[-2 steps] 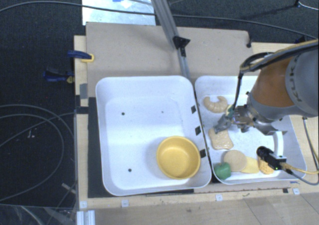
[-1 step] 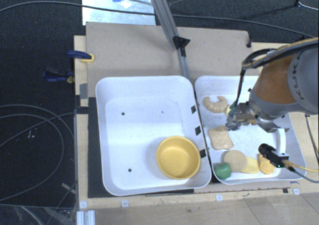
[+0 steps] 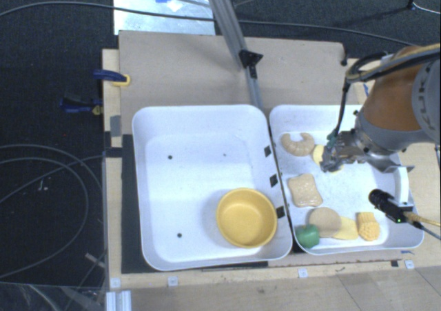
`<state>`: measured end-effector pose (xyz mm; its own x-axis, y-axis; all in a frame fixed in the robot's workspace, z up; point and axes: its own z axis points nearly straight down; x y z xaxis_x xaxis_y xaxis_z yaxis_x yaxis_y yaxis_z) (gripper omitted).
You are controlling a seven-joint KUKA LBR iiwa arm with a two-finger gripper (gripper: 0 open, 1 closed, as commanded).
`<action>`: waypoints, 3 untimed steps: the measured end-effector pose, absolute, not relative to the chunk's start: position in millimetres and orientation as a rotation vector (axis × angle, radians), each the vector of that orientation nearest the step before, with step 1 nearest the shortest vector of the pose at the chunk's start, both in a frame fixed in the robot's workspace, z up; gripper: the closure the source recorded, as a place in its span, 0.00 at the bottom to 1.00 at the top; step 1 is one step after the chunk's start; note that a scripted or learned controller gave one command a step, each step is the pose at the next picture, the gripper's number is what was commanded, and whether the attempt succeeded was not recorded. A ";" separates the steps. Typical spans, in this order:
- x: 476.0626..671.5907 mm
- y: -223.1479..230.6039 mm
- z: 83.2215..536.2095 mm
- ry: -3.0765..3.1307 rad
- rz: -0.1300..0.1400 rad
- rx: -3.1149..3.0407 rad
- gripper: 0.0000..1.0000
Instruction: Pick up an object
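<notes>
Far to the left of the pincer, in the left bin (image 3: 158, 165), sits one yellow bowl (image 3: 246, 216), upright with its mouth open to the camera, close to that bin's near right corner and well apart from everything the arm is near. The two white bins lie side by side, their rims touching along the middle, and the remaining pieces all lie in the right bin (image 3: 413, 237). Just to the pincer's left rests one pale croissant (image 3: 298, 143), its long axis running roughly across the bin and its curved horns turned toward the bin's far side. Below and left of the pincer lies one tan slice of toast (image 3: 304, 190), its long axis running from the far side toward the near side, slightly tilted. Further below, near the bin's front rim, one green round piece (image 3: 308, 236) touches one beige bun-like piece (image 3: 324, 220), which lies against a pale yellow wedge (image 3: 346, 230); just right of that sits one orange waffle-textured piece (image 3: 368, 226). The pincer (image 3: 333, 158) hangs low over the far middle of the right bin, right against a small yellow piece (image 3: 318, 154) that peeks out at its left side; that piece is mostly hidden, so its shape and direction cannot be told, nor whether the fingers are wide, narrow, or closed on it. The grey arm (image 3: 396, 106) with its orange band reaches in from the right, covering the bin's far right part.
</notes>
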<state>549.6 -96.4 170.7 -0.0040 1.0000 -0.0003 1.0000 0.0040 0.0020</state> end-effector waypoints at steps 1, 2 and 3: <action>551.1 -96.5 223.7 2.224 0.005 2.213 1.00; 548.3 -42.3 217.3 2.229 0.002 2.213 1.00; 553.0 7.1 230.5 2.232 0.004 2.210 1.00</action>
